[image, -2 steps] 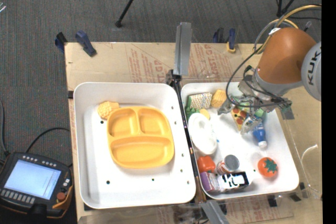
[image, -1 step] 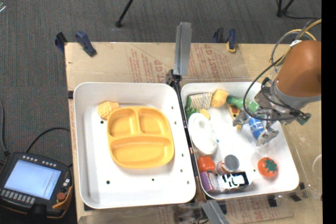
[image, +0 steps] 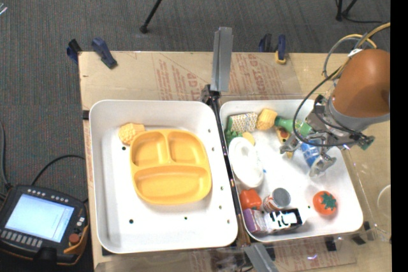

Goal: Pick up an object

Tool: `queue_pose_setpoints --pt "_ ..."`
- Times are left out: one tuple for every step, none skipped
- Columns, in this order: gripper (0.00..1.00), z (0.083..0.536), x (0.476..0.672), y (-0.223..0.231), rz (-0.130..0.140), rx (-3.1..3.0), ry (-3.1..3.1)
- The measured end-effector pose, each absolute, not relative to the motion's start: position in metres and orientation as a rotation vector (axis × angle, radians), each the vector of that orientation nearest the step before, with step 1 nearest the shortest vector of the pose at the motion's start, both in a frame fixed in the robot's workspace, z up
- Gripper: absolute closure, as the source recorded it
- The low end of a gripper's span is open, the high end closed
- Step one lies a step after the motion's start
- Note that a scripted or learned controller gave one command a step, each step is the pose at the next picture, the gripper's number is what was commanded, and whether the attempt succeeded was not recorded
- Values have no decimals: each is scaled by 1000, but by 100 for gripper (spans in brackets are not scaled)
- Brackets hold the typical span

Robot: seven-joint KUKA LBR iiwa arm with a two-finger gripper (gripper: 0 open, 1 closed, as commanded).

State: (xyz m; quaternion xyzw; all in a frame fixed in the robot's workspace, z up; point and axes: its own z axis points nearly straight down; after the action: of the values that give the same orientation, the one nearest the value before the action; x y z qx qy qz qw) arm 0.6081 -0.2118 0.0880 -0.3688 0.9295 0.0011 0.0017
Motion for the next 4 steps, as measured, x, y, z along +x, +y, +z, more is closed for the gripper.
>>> queue_pose_setpoints --pt "0 88 643 -159 5 -1172 2910" --pt "0 87 597 -211 8 -1299 2857" --pt "100 98 599 -210 8 -1295 2855" --pt "100 90 631 -185 1 -700 3061"
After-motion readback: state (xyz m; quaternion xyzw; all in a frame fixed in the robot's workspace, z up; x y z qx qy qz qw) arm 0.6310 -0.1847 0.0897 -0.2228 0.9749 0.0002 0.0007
